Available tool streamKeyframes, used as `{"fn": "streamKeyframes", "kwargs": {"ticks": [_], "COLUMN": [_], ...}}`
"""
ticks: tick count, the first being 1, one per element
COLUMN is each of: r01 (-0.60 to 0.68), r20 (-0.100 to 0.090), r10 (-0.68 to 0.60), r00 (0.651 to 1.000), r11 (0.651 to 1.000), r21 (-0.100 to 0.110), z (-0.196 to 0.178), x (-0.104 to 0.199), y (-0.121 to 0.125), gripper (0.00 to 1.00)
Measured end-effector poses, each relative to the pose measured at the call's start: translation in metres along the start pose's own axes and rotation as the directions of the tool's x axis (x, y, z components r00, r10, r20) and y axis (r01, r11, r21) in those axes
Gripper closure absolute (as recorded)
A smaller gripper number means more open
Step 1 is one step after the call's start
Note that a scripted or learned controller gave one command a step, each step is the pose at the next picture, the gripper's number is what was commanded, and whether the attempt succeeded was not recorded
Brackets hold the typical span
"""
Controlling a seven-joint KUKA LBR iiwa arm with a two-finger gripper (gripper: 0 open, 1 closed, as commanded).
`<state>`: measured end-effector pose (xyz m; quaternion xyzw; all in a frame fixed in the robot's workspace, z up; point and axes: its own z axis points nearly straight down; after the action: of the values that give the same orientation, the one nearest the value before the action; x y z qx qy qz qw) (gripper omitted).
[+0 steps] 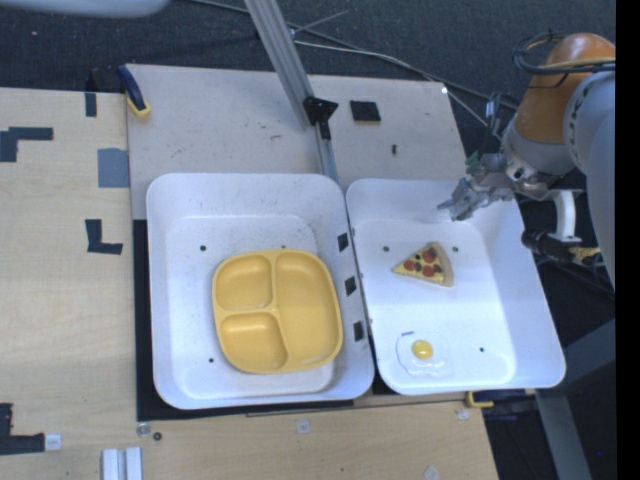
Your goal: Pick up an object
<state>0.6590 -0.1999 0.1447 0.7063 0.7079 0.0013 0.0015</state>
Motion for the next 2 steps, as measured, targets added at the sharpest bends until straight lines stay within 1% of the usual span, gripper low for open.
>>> {"fn": "streamKeyframes", "kwargs": {"ticks": [1, 2], "r01": [0.0, -0.001], "r20": [0.001, 0.0], "r10": [0.0, 0.001], "r00": [1.0, 1.0], "r11": [1.0, 1.0], "r21": [0.0, 0.001], "z": [-0.043, -0.078], "x": [0.0, 0.001], "y": [0.002, 0.002], "gripper": [1.0, 1.0]}}
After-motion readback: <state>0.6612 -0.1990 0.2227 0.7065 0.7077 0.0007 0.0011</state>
